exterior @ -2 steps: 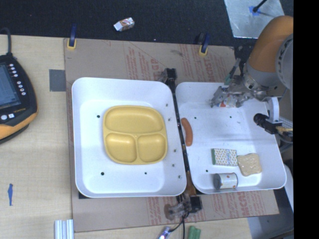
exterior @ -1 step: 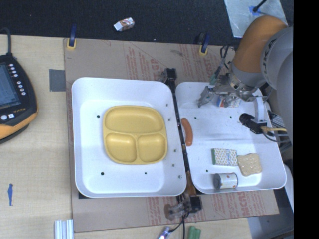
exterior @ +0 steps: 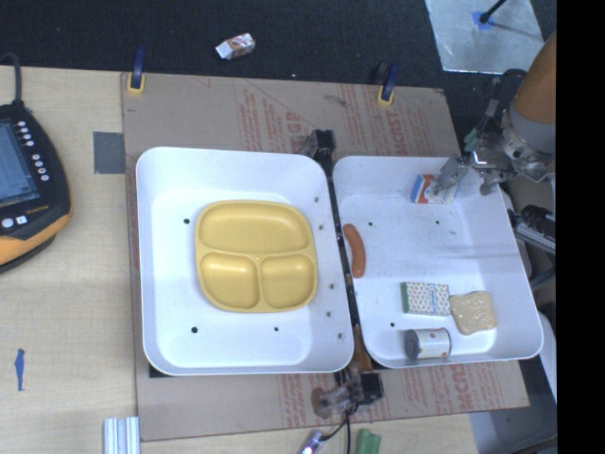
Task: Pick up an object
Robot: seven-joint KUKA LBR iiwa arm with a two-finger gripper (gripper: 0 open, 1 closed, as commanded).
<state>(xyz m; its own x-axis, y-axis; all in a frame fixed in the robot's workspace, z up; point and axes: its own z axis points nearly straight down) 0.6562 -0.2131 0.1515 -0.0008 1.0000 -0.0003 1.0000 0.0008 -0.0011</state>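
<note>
Camera view, pincer: we see the pincer (exterior: pixel 460 170) at the upper right of the frame, over the right white bin (exterior: pixel 492 244); whether it grips anything, we cannot tell.
Key relation: the small red-white-and-blue carton (exterior: pixel 424 189) lies just left of the pincer, its long axis roughly up-frame.
Counts, right bin: we count one carton, one reddish sausage (exterior: pixel 355 250), one green-and-white box (exterior: pixel 426 298), one tan toast slice (exterior: pixel 473 311), one grey-capped can (exterior: pixel 427 343).
Counts, left white bin (exterior: pixel 170 253): one yellow three-compartment plastic plate (exterior: pixel 256 254).

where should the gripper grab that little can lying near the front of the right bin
Grip the small grey-and-white cylindrical can across its round body near the middle, coming straight down from above. It lies on its side, long axis running left-right in the camera view, so fingers should close front-to-back. The tan toast-shaped piece sits close behind, so the clearance looks tight.
</note>
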